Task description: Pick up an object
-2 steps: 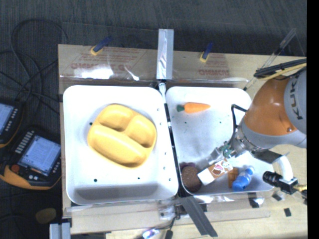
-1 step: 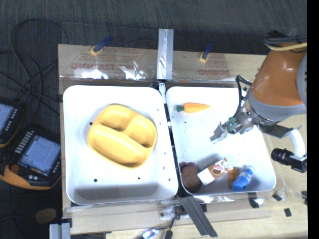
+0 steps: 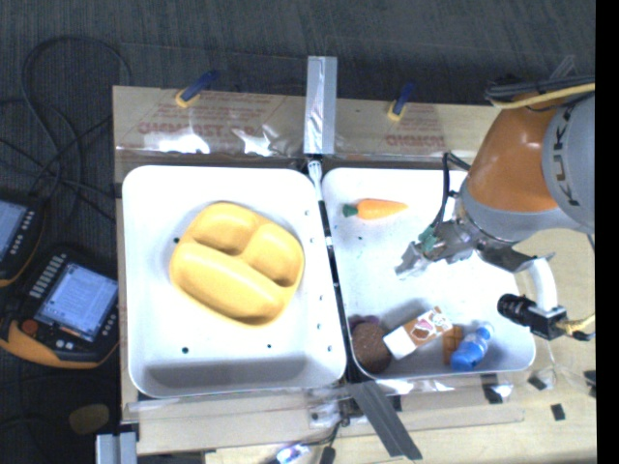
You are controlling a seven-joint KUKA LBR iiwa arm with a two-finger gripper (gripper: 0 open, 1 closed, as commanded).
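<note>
Reading what little lettering shows, part of "KUKA" runs along the grey arm (image 3: 571, 162) at the right edge, and faint reddish print crosses the clear plastic sheet (image 3: 242, 124) at the far side of the bench (image 3: 131, 104), too faint to make out. A small carton (image 3: 418, 333) in the right bin bears a picture label whose words are too small to read.

Two white bins sit side by side. The left bin (image 3: 155, 356) holds one thing, a large yellow bread-shaped toy (image 3: 237, 261). The right bin (image 3: 503, 356) holds four: a toy carrot (image 3: 377, 208) at the far side, and along the near wall a brown ball (image 3: 368, 343), the carton and a small bottle with a blue cap (image 3: 467, 348).

The gripper (image 3: 418, 255) hangs over the middle of the right bin with nothing between its fingers; whether they are spread or closed cannot be told.

Two blue-and-yellow clamps (image 3: 196, 88) pin the sheet. Dark carpet (image 3: 290, 13) surrounds the bench, with black cables (image 3: 58, 75) and two handheld control pendants (image 3: 68, 303) lying at the left.
</note>
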